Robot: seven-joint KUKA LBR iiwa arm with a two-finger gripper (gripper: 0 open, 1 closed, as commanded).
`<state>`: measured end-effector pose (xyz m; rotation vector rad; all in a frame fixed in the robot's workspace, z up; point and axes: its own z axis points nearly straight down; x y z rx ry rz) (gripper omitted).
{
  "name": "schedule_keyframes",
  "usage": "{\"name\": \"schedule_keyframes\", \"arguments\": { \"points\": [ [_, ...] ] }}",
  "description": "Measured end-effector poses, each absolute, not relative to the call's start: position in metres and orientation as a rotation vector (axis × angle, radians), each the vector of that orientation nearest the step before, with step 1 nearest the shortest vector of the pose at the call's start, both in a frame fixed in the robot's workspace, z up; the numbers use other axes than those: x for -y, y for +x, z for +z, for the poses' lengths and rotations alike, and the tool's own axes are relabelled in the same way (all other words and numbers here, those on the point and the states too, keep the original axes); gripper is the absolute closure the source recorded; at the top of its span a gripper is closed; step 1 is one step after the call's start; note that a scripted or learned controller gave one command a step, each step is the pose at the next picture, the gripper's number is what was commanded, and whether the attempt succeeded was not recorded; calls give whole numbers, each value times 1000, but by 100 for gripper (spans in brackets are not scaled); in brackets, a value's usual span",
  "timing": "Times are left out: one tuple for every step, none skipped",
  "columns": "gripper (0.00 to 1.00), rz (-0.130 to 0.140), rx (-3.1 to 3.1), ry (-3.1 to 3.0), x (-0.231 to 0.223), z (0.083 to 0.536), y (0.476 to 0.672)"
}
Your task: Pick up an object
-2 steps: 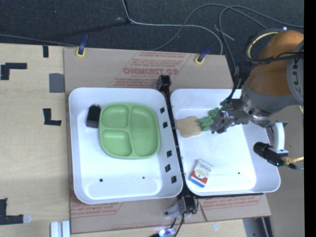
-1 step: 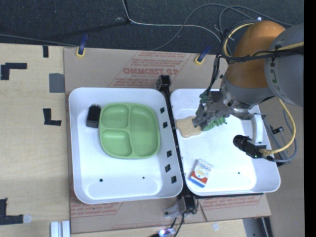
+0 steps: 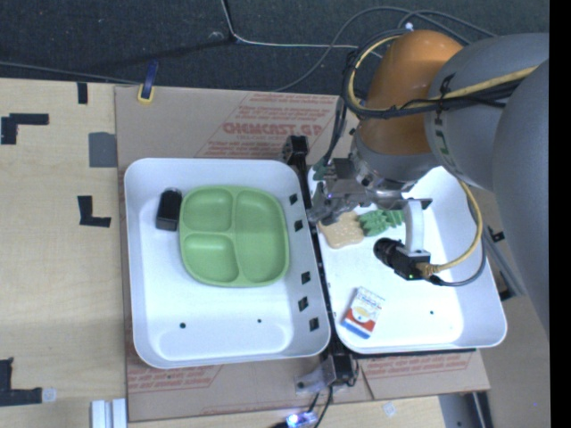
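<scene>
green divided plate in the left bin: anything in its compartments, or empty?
Empty. The green plate lies flat in the left bin, all three compartments bare green. A small black object sits beside its left edge.

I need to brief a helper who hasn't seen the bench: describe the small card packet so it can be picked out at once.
Go to the right bin, the one under the arm. Near its front edge lies the small packet, flat and tilted. It is white with orange and blue print, apart from the tan and green items bunched under the gripper.
</scene>
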<state>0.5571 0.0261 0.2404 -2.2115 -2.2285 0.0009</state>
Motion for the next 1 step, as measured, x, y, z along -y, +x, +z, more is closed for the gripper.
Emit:
{"name": "schedule_keyframes", "arguments": {
  "points": [
    [100, 0, 2227, -2214, -77, 245, 568]
  ]
}}
